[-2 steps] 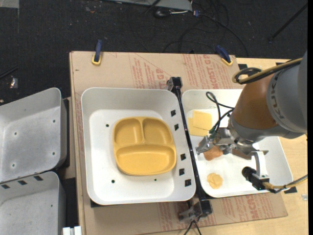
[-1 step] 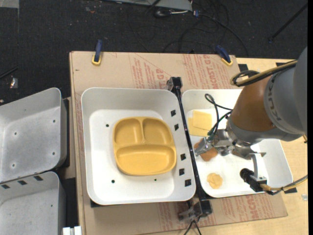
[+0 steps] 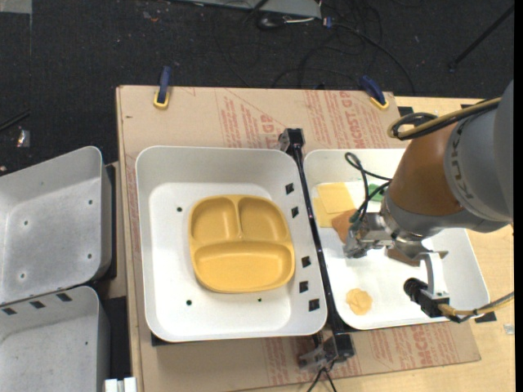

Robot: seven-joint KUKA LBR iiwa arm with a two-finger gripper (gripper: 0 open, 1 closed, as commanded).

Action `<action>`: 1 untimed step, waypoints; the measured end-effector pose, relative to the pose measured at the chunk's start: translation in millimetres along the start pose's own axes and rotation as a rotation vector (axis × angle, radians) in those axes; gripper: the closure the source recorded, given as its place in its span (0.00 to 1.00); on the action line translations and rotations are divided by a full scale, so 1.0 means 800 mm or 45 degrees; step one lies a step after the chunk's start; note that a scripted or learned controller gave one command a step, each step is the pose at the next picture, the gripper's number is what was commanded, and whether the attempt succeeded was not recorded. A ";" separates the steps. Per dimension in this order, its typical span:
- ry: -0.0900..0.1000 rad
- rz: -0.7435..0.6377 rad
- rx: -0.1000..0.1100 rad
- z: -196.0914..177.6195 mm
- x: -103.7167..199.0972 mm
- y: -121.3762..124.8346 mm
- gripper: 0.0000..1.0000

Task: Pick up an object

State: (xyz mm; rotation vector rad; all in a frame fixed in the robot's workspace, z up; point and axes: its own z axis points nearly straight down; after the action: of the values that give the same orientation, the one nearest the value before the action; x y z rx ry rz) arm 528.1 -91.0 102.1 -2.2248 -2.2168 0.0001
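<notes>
We find the two-finger gripper (image 3: 357, 244) low inside the right shallow white bin (image 3: 466, 288), close to the black divider strip (image 3: 310, 235) that runs between the two bins. We cannot tell whether it is parted or closed, as the wrist and its metal fittings mask it from above.

Taking the gripper as our reference, a pale yellow flat square block (image 3: 335, 198) lies just beyond it, toward the far wall of the bin. A small orange piece (image 3: 344, 223) sits right against the gripper on the divider side; contact cannot be confirmed. A small round yellow-orange object (image 3: 359, 301) lies nearer the camera than the gripper, apart from it, close to the bin's near wall. A scrap of green (image 3: 375, 191) shows past the gripper, by the arm's orange band (image 3: 429, 174); its shape is mostly hidden.

Count: two white bins, one yellow three-compartment plastic plate (image 3: 242, 244), one square block, one round object, one orange piece, one green item.

The plate rests in the middle of the left shallow white bin (image 3: 163, 300), well across the divider from the gripper.

The grey arm (image 3: 482, 166) covers much of the right bin's far corner.
</notes>
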 end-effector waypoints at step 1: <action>-0.002 -0.007 -0.008 -0.078 -0.005 0.002 1.00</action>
State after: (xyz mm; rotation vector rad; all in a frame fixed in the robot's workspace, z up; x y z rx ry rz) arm 530.0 -95.1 164.9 -2.2232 -2.2267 -0.0050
